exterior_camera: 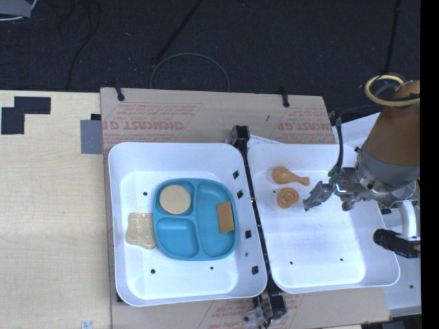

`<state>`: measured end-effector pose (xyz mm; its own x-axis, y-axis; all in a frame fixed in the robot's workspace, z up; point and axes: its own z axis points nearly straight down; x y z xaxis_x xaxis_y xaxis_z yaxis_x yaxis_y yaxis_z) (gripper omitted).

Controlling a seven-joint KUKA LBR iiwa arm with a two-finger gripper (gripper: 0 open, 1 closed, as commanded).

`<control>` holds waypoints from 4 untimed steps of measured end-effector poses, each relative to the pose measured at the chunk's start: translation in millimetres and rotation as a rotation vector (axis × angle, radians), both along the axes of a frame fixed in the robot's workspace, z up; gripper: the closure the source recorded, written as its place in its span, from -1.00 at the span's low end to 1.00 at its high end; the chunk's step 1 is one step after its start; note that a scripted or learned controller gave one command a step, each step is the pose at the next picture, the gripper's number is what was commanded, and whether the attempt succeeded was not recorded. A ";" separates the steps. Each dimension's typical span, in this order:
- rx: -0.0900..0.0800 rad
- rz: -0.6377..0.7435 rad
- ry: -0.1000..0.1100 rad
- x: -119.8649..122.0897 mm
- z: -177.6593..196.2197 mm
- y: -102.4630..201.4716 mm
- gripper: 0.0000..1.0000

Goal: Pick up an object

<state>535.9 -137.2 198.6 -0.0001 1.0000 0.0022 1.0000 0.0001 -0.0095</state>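
Two small tan toy foods lie in the right bin [384, 269], just off the tip of the hand [317, 199]: a round, spiral-topped pastry [287, 197] sits close beside the fingertips on the side away from the arm, not touching them, and a drumstick-shaped piece [289, 177] rests a little beyond and above it. The hand hangs low over the bin floor, reaching in from the arm's [392, 139] grey and orange body; nothing is between its fingers, though how wide they stand I cannot tell from here. Farther out from the hand, past the divider between the bins, the left bin [130, 266] holds a blue compartment tray [195, 242] with a round tan cracker [174, 199] in one section and a brown slab [225, 217] in another. A pale waffle-like piece [140, 229] lies against the tray's far edge. Both bins sit on cardboard [206, 112] on the light wooden worktop [48, 218].
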 end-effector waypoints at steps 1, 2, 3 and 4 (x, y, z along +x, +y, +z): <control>0.000 -0.001 -0.001 -3.4 -46.4 -5.9 -1.00; 0.000 -0.001 0.000 -10.9 -107.5 -9.9 -1.00; 0.000 -0.007 -0.003 -10.1 -94.6 -11.3 1.00; -0.003 -0.006 -0.010 -9.3 -51.2 -17.6 1.00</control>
